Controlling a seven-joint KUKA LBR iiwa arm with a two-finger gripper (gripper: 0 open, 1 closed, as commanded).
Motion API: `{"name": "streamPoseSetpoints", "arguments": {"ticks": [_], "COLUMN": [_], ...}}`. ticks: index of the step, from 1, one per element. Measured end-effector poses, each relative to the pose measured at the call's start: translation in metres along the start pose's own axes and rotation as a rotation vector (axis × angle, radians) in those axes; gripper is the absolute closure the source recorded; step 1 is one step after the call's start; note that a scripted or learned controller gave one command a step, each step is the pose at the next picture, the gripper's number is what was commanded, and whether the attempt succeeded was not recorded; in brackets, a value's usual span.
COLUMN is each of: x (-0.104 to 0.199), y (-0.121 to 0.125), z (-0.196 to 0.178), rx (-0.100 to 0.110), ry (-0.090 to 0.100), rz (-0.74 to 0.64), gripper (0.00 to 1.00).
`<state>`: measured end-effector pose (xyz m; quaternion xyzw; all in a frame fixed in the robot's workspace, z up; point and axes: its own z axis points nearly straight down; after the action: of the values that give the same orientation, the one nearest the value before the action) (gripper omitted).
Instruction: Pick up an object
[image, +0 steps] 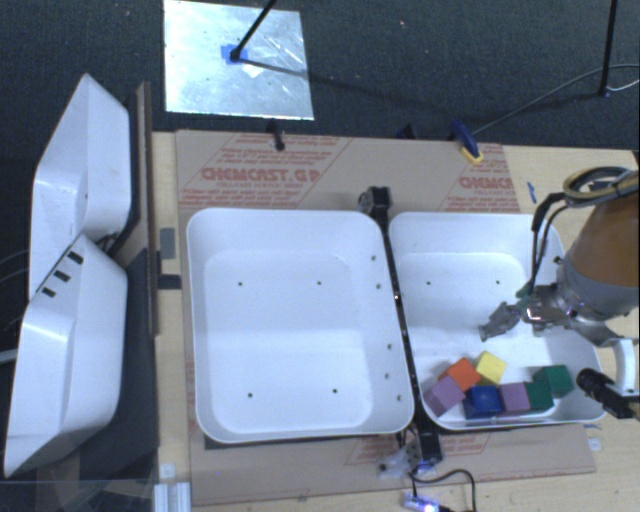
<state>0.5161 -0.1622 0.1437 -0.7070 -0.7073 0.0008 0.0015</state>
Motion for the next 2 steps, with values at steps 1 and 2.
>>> {"name": "streamPoseSetpoints", "arguments": {"ticks": [1, 2], "x": [-0.001, 0.001], "y": [0.001, 0.009], "z": [-0.013, -0.073], "rx": [-0.005, -0.009], "ry": [-0.001, -0.002], "rz": [0.0, -0.001], "gripper": [1.0, 1.0]}}
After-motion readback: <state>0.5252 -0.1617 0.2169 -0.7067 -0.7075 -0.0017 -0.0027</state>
